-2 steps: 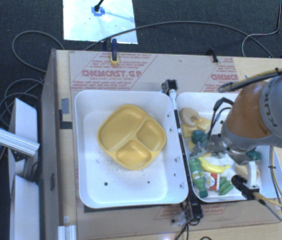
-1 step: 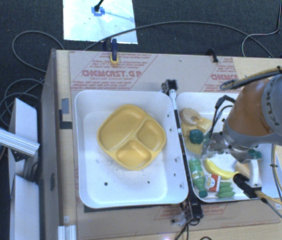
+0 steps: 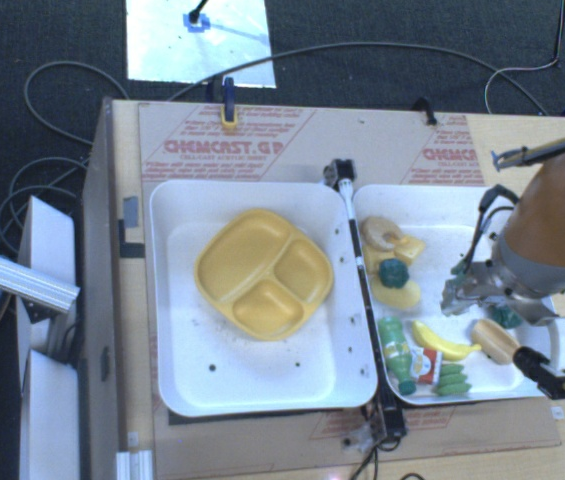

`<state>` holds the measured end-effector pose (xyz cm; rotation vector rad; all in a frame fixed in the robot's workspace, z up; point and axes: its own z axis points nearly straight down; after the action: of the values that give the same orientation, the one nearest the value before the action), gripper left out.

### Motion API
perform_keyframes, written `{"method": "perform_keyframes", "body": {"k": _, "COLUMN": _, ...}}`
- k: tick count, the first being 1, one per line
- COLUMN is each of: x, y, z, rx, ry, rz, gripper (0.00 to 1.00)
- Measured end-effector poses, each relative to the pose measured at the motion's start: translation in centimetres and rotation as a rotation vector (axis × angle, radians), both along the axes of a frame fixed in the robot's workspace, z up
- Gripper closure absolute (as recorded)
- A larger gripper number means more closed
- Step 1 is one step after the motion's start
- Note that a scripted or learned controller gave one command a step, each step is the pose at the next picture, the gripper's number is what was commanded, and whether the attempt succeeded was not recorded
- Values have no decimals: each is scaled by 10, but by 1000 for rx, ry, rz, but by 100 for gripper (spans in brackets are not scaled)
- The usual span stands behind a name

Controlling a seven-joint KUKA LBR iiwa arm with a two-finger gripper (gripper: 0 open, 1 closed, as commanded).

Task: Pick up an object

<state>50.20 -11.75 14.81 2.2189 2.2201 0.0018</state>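
Grey arm [image 3: 552,233] is covering much of the right bin [image 3: 432,203]; its gripper [image 3: 462,293] is hanging low there, and I cannot tell its state. Yellow banana [image 3: 443,342] is lying just below it, long axis running left to right, beside a tan piece [image 3: 495,340].

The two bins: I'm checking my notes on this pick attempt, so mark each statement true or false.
1. The yellow divided plate lies in the left bin. True.
2. The banana lies on the plate. False: it lies in the right bin, near the front.
3. The end effector is over the right bin. True.
4. The green bottle stands outside both bins. False: it lies in the right bin beside the divider.
5. The teal ball is in the right bin. True.
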Motion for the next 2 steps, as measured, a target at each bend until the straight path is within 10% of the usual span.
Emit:
{"method": "perform_keyframes", "body": {"k": 1, "x": 0, "y": 1, "z": 0, "rx": 1, "ry": 0, "rz": 1, "gripper": 0}}
{"method": "perform_keyframes", "body": {"k": 2, "x": -13, "y": 21, "z": -61, "rx": -17, "ry": -13, "rz": -10, "gripper": 0}}
